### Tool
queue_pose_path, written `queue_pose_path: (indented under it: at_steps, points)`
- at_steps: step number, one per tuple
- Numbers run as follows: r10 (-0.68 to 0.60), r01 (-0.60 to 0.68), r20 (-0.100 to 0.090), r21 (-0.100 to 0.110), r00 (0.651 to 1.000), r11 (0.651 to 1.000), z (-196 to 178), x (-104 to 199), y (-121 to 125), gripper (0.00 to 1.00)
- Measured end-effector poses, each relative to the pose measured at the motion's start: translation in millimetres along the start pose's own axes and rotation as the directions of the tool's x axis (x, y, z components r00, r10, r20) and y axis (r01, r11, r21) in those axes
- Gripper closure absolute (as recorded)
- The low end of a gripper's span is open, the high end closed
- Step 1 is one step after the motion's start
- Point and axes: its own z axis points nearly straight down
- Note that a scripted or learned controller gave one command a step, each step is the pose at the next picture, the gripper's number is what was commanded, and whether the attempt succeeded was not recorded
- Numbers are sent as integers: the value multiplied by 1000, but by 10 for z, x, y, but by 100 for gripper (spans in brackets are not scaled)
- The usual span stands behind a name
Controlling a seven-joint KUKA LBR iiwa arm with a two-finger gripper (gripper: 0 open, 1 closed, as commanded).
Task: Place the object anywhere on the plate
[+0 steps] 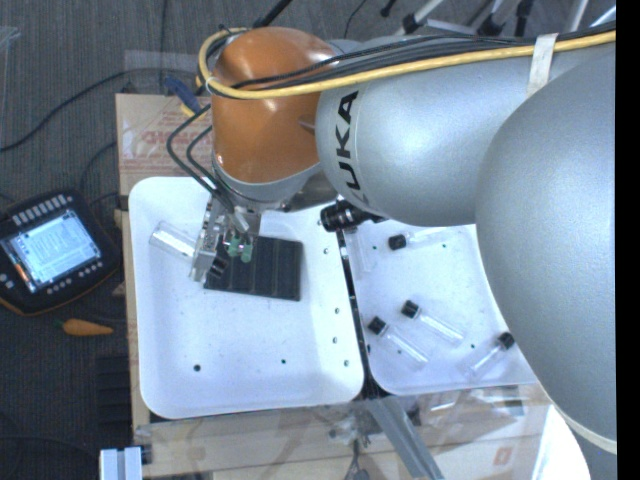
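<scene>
A black rectangular plate (272, 268) lies flat in the upper middle of the left bin (250, 368). A clear vial (168, 239) lies on the bin floor to the left of the plate, pointing toward it. My gripper (215, 258) hangs below the orange wrist band, over the plate's left edge, and the vial's near end reaches right up to it. I cannot see whether the vial is touched or gripped. The arm hides the back of the plate.
The right bin (440, 258) holds several clear vials with black caps, such as one vial (428, 320) near its middle and another vial (490, 353) at the front. A teach pendant (50, 250) sits off the bench to the left.
</scene>
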Motion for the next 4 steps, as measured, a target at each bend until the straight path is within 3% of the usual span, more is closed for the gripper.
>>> queue_pose_path:
  at_steps: [1,2,3,4]
  points:
    - [-301,301,-3,-1,954,954,632,740,-215,100]
    - [-481,481,3,-2,877,877,-18,-181,87,100]
    - [-867,867,5,-3,498,498,21,-498,171,100]
    - [-822,822,2,-4,569,569,-194,563,-210,100]
